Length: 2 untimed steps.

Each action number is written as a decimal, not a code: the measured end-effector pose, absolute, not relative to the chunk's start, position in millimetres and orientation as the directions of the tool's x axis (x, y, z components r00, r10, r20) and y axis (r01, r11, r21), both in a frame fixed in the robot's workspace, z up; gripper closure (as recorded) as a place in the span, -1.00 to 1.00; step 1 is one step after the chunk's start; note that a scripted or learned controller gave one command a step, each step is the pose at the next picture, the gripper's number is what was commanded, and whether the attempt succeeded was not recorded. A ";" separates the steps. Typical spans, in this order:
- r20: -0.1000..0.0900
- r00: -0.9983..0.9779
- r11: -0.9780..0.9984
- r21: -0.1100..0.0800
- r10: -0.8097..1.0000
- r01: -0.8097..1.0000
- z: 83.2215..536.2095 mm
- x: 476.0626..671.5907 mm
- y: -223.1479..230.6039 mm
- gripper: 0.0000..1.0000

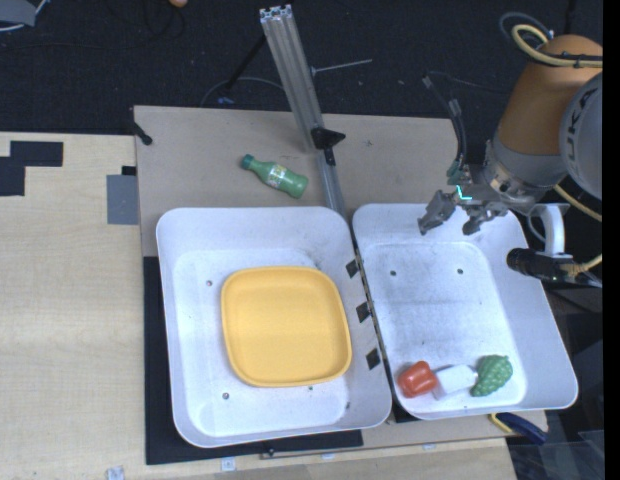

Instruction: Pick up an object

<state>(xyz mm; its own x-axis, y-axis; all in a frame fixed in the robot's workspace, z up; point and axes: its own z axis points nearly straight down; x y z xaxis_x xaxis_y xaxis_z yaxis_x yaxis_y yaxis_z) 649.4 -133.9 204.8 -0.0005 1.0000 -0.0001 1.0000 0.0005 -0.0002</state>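
Over the far edge of the right-hand shallow white plastic bin (pixel 550 368) hangs the grey two-finger gripper (pixel 454 217), fingers spread apart and grasping nothing. Well apart from it, along that bin's near edge toward the near-right corner, lie a small red pepper-shaped toy (pixel 417 378), a white blocky piece (pixel 454 380) and a green knobbly toy like a bunch of grapes (pixel 492 374), the white piece touching the green one and just beside the red. Likely trouble: crowding. Closing on one could nudge a neighbour, or pinch two and drop both. Also a risk of fingers striking the near wall, given how close the three sit to it. Elsewhere, a square yellow plastic plate (pixel 286 325) in the middle of the left-hand white bin (pixel 190 248): flat, awkward to pinch. Beyond both bins, on the bench, a small green bottle (pixel 275 175) on its side, apt to roll.
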 end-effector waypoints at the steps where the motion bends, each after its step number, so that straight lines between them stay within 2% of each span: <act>1: 0.000 -0.001 0.001 0.000 1.000 1.000 204.8 649.4 -133.9 -1.00; 2: 0.000 -0.001 0.001 -0.005 1.000 1.000 151.5 657.7 -137.1 -1.00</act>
<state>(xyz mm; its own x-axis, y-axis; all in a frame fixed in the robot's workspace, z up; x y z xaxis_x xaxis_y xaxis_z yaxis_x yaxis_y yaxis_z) 657.7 -137.1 151.5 -0.0009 1.0000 0.0005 1.0000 0.0009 -0.0050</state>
